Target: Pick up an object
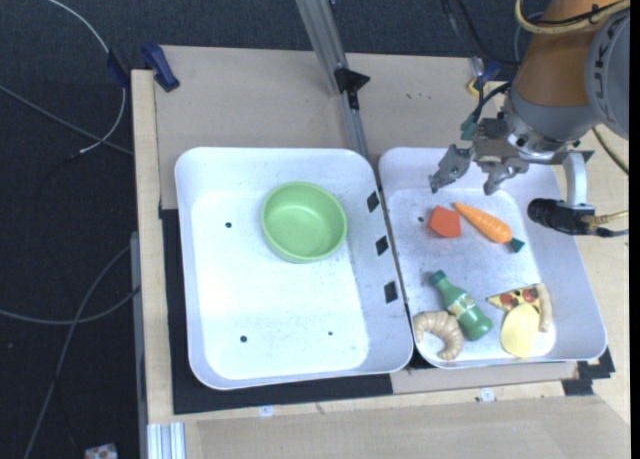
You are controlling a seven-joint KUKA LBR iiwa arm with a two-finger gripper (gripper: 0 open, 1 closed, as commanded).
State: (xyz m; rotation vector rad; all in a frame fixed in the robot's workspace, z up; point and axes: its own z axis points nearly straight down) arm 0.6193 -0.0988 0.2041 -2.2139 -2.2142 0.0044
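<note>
My gripper hangs open over the far part of the right bin, its two fingers spread with nothing between them. Just below it lie a small red-orange block and an orange carrot with a green tip. Nearer the front of that bin are a green bottle, a tan croissant, a pizza slice and a pale yellow round piece.
The left bin holds a light green bowl near its far right side. A grey metal pole slants across the bench behind the bins. Black clips line the rim between the two bins.
</note>
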